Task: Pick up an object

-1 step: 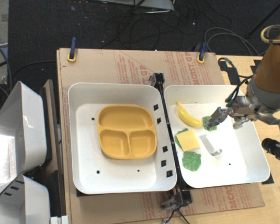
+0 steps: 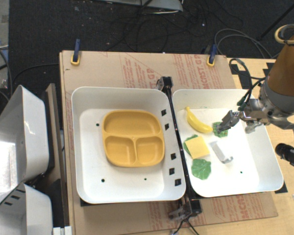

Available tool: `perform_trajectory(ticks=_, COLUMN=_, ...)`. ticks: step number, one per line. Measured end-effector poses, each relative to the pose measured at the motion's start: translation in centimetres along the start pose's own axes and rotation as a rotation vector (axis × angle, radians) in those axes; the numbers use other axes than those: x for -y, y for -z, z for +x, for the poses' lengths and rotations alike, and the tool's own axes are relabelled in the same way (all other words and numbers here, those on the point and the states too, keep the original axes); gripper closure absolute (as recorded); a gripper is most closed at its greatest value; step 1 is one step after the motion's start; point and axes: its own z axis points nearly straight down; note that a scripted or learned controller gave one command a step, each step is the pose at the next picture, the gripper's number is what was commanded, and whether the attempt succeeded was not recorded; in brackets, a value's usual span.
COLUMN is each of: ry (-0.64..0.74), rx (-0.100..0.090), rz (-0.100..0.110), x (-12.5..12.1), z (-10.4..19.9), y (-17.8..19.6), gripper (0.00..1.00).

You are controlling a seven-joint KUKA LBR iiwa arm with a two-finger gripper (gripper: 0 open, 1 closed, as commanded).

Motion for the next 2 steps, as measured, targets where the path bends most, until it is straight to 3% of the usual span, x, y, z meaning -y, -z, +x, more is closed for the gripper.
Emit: perform_trajectory(ticks=2, ry=-0.004, rx=-0.001, rz=0.006, x=-0.4, z=0.0, y=-11.5, gripper=0.0)
